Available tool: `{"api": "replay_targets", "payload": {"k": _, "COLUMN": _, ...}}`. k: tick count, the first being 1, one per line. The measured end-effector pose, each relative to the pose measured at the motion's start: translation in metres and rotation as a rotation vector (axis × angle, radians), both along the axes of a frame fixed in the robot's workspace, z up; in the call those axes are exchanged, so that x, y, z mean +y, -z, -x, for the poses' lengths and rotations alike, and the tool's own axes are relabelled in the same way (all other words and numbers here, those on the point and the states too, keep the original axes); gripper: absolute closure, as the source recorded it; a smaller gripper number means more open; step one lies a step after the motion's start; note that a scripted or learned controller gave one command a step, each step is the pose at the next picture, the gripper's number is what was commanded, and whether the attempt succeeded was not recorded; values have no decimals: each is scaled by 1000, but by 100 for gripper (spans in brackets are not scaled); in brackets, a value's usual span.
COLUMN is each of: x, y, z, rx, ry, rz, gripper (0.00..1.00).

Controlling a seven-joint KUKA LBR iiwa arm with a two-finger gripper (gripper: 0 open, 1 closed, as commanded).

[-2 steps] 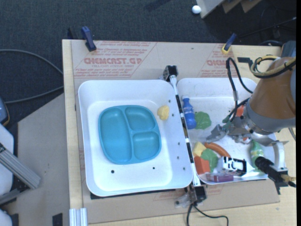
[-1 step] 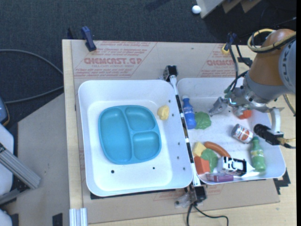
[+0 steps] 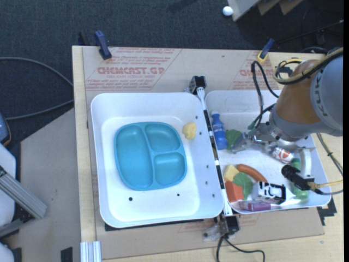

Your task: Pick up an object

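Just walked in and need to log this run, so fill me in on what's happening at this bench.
A grey KUKA arm with an orange band reaches in from the right and hangs over the right bin, which holds a jumble of small things, among them a blue bottle along its left wall. The left bin holds a blue divided plate and a small yellow piece beside it. I can't tell that anything is picked up.

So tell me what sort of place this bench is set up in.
Most likely a robotics lab test bench. Two white bins are clamped onto a protective-film-covered board, one holding a blue divided plate, the other toy food and a blue bottle. The arm reaches in, trailing cables.
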State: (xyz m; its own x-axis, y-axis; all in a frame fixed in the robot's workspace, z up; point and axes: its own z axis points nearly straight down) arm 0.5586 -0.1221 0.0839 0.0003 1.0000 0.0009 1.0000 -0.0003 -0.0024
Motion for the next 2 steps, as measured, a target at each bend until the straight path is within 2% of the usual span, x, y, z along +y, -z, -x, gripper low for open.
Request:
{"api": "replay_targets", "payload": {"k": 1, "x": 21, "y": -1, "z": -69, "rx": -6, "ry": 0, "rz": 4, "gripper": 0}}
{"api": "replay_targets", "payload": {"k": 2, "x": 31, "y": -1, "z": -108, "rx": -4, "ry": -2, "rz": 2, "gripper": 0}}
